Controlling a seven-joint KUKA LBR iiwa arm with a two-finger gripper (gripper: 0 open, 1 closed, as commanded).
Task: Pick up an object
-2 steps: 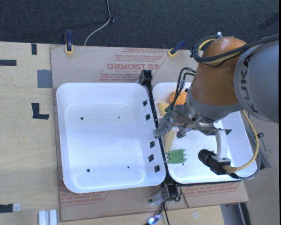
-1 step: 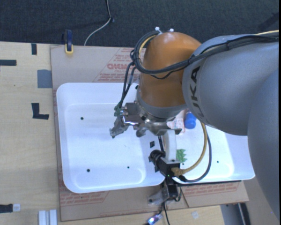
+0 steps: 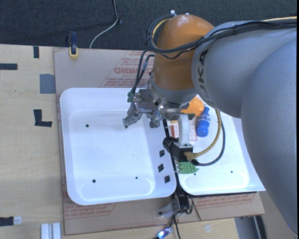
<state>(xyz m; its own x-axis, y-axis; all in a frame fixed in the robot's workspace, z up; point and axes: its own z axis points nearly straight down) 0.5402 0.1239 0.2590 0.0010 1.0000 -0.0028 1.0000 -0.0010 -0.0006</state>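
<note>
Objects for picking lie clustered in the right bin (image 3: pixel 239 180), close against its left wall and partly hidden under the arm (image 3: pixel 249 78). That right bin serves as the reference for everything else. The arm, grey with a large orange band (image 3: pixel 179 49), reaches in from the right and covers the bin's upper half and far side. The left bin (image 3: pixel 109 178) sits touching the right bin's left edge, its white floor bare apart from a few dark dots. The gripper (image 3: pixel 139 117) hangs over the left bin's upper right part, just across the shared wall from the right bin; its two fingers stand slightly apart with nothing between them. Inside the right bin, near the left wall, are a red and white carton (image 3: pixel 182 131), then a blue bottle-like item (image 3: pixel 203 126), an orange item (image 3: pixel 195 105) mostly hidden by the wrist, and, nearest the front, a small green piece (image 3: pixel 188 168).
</note>
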